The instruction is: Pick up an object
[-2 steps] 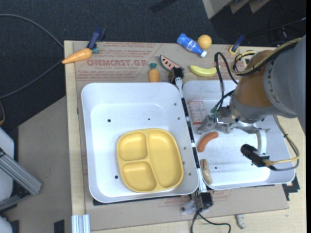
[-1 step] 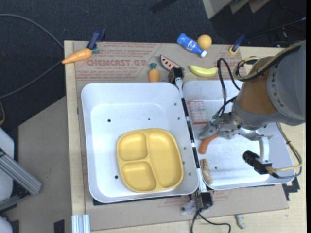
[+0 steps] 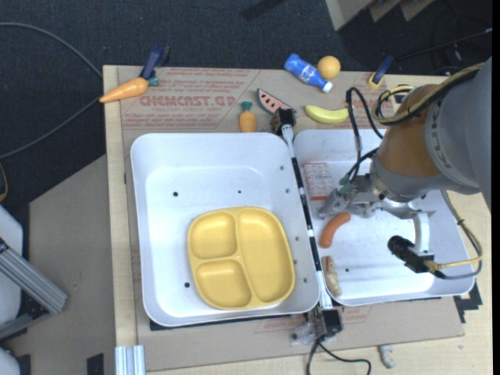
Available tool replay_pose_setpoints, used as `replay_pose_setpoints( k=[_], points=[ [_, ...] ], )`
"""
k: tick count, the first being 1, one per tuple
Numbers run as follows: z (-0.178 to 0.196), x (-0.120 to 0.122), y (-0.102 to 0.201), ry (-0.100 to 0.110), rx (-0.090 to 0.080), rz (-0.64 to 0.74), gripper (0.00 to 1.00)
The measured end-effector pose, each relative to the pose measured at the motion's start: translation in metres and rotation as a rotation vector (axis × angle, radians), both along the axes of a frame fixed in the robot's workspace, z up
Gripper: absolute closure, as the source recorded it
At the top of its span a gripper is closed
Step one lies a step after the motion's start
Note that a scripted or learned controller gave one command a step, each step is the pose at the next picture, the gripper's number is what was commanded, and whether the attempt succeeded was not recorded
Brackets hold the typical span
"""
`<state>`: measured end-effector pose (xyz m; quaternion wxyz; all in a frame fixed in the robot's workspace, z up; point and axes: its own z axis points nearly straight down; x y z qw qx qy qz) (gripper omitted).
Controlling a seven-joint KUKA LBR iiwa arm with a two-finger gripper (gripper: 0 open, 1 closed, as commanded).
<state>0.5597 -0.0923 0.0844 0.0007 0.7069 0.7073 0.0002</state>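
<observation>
Your gripper (image 3: 344, 203) hangs low in the right bin (image 3: 367, 283), just above the upper end of the orange sausage (image 3: 335, 229); whether it is released or clenched, you cannot tell. You are at the approach-and-grasp step. Next you need a clear bracket of the sausage before lifting.

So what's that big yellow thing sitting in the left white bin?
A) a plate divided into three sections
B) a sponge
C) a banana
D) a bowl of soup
A: the yellow plate lies flat in the left bin and shows three moulded compartments; the banana lies outside the bins, on the bench behind them.
</observation>
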Motion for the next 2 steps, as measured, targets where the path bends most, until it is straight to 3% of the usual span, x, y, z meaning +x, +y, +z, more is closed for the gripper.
replay_pose_setpoints(
  k=[1,2],
  points=[
    [0.0099,0.0003,0.0002,-0.002,0.000,0.000,1.00],
    [0.0097,0.0002,0.0002,-0.001,0.000,0.000,0.00]
  ],
)
